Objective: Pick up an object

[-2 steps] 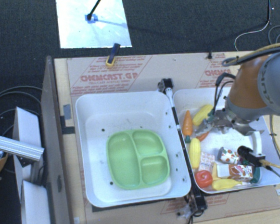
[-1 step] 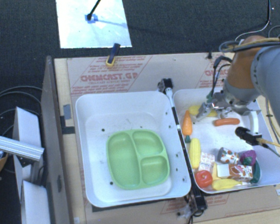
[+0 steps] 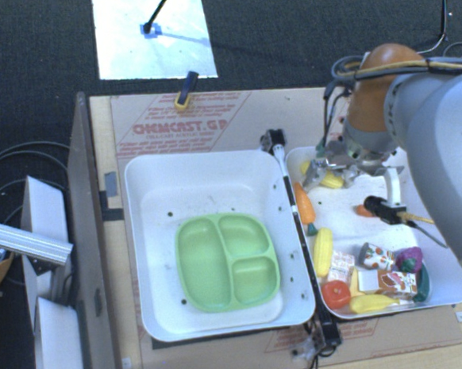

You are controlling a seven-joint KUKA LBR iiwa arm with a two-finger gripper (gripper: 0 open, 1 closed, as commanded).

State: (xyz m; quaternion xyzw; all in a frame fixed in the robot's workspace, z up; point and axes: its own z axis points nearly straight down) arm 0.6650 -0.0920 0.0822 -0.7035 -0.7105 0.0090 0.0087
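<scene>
arm (image 3: 420, 113): reaching in from the right, bending down over the far end of the right bin (image 3: 350, 230)
orange band (image 3: 384, 60): showing at the top of the wrist
gripper (image 3: 331, 170): hanging low in the far left corner of the right bin, close to the wall shared with the left bin (image 3: 151, 226)
grip state: cannot tell, the wrist is blocking the tips
held item: nothing is showing in the gripper
yellow piece (image 3: 333, 183): lying on the bin floor right at the gripper, partly hidden by it; cannot tell if they are touching
carrot (image 3: 304, 203): lying along the left wall of the right bin, just near side of the gripper
corn cob (image 3: 323, 250): lying lengthwise near the same wall, past the carrot toward the near end
tomato (image 3: 336, 293): sitting in the near left corner of the right bin
banana (image 3: 372, 304): lying against the near wall, just beside the tomato
small box (image 3: 374, 256): sitting tilted between the corn cob and the grapes
grapes (image 3: 410, 258): purple, sitting toward the near right of the right bin, well apart from the gripper
green plate (image 3: 225, 260): three compartments, lying flat in the near half of the left bin, nothing sitting in it
cardboard (image 3: 186, 119): lying under both bins, printed red
</scene>
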